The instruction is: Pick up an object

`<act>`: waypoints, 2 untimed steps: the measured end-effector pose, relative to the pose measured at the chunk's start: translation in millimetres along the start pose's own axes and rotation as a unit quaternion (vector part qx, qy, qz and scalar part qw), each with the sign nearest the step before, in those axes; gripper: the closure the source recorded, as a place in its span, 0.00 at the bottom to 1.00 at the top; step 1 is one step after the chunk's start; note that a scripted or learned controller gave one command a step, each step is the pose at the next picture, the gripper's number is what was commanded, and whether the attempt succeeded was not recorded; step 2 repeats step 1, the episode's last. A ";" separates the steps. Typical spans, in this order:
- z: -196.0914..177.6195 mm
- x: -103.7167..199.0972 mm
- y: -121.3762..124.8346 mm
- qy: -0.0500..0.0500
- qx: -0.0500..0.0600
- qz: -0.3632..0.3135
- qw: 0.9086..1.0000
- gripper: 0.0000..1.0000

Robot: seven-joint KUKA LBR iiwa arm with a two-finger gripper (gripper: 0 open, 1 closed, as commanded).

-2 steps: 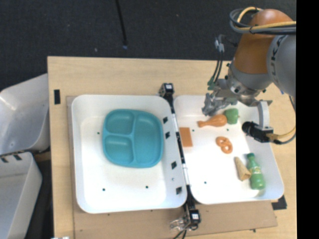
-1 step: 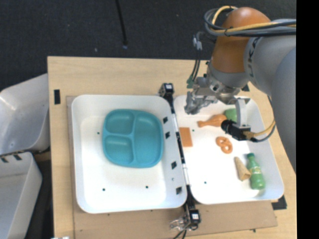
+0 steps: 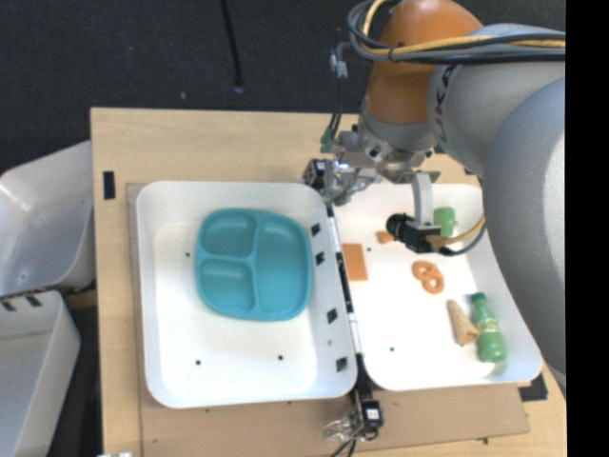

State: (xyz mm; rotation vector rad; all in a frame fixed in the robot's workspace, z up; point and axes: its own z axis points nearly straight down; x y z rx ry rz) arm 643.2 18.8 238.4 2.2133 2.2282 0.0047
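Observation:
My gripper [image 3: 333,176] hangs over the far end of the ridge where the two bins meet, at the back left corner of the right bin [image 3: 419,365]. In that bin lie an orange flat block [image 3: 355,262], a small orange bit [image 3: 383,237], a pretzel-shaped orange ring [image 3: 428,276], a green block [image 3: 443,220], a tan cone [image 3: 463,322] and a green bottle [image 3: 488,331]. The orange flat block is the closest of these to the gripper, a short way in front of it. Nothing is visibly held.
A teal divided plate [image 3: 255,262] lies in the middle of the left bin [image 3: 171,350]. The arm's big grey body covers the right bin's far right side. Black clips line the ridge between the bins.

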 end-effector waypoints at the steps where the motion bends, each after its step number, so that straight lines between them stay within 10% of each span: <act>1: -10.3 57.5 6.9 0.000 0.000 0.000 1.000 1.00; 2: -10.3 57.5 6.9 0.000 0.000 0.000 1.000 1.00</act>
